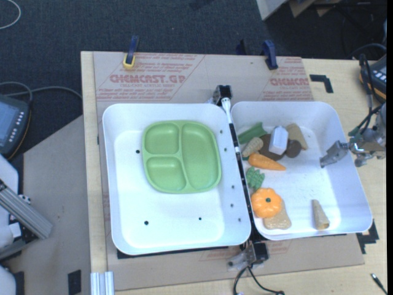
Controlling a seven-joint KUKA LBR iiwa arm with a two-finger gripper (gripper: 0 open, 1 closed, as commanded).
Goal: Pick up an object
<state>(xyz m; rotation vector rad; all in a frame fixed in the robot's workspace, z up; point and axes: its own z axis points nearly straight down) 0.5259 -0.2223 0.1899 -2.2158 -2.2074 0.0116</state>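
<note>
A green plastic three-compartment tray (182, 156) lies in the left white bin (123, 226), bare floor around it. In the right white bin (344, 165), past the divider, toy foods crowd its left side: orange carrot (266, 161), orange pumpkin (267, 202). Right of them is open floor. The gripper (334, 154) hovers near that bin's right rim; its opening cannot be told.

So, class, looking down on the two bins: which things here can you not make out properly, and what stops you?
- Gripper, camera view: small and blurred at the right bin's rim, so its state can't be read.
- Arm, camera view: cut off by the right edge.
- Brown items behind the white block: partly covered, too small to identify.
- Flat piece under the pumpkin: partly hidden by it.
</note>
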